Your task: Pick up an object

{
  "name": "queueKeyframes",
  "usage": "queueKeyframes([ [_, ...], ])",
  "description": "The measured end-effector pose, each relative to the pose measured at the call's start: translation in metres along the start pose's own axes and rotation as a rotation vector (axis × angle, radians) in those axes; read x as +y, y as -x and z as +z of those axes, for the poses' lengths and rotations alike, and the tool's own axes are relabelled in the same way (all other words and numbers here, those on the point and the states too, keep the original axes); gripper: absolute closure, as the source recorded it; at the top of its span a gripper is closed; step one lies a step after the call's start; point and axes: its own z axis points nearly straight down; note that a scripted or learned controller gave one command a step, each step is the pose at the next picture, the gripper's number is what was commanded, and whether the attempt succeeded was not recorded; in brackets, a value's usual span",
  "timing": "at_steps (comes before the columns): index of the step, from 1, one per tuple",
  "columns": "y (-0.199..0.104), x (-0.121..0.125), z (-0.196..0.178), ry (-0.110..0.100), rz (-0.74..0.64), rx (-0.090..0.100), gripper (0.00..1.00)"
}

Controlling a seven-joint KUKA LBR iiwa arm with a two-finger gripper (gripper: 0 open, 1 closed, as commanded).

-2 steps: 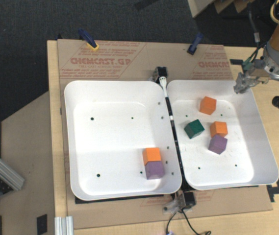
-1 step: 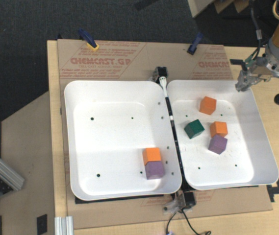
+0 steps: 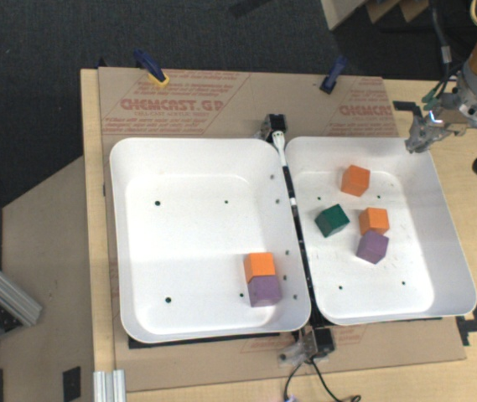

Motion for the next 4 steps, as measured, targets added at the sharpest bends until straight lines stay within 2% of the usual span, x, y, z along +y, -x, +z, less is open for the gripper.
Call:
queueKeyframes([
  [1, -0.032, -0.002, -0.001, -0.011, 0.0, 0.009, 1.0],
  [2, -0.03, -0.001, -0.012, -0.007, 0.001, 0.006, 1.0],
  [3, 0.002, -0.01, 0.001, -0.012, 0.006, 0.007, 1.0],
  [4, -0.033, -0.001, -0.007, -0.008, 0.0, 0.009, 1.0],
])
